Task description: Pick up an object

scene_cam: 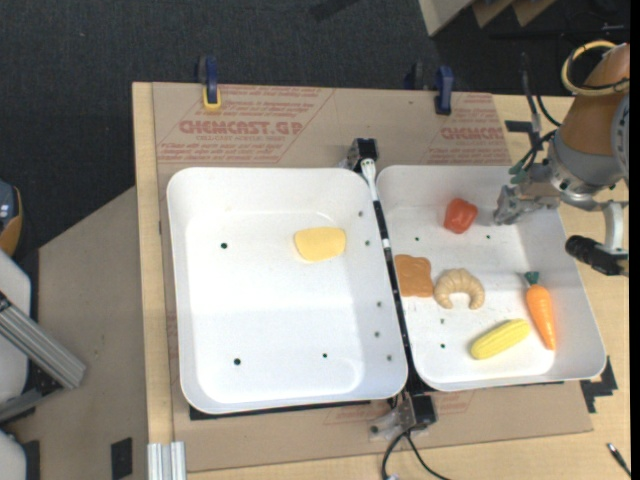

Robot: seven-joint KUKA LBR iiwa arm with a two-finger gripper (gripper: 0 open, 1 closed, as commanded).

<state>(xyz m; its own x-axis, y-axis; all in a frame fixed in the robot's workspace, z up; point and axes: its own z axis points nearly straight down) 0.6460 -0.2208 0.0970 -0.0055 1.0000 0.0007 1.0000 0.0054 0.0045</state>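
The corn cob (499,338) lies nearest the camera, at the front of the right bin (570,368), with the carrot (541,313) just beside it toward the right wall, its green top pointing away from the camera. Behind them sit a croissant (459,288) and a brown slice of toast (414,275), close together and next to the divide between the bins. Farther back in that bin rests a small red piece (460,215), which looks like a tomato or pepper, standing apart from the rest. The left bin (200,198) holds a single pale yellow piece (320,243), perhaps cheese or a chip, near its middle. The gripper (512,206) hangs low over the back of the right bin, just to the right of the red piece, with the grey and orange arm (592,118) rising behind it. Whether its claw is spread or closed cannot be told from this angle, and nothing is seen between its tips. The step in hand looks like the approach: no object is lifted yet, and the red piece is the likeliest target, being closest. The next move probably calls for shifting a little leftward so the claw straddles the red piece, then lowering to the bin floor and closing. The piece is small and rounded, so an off-centre squeeze could push it aside.
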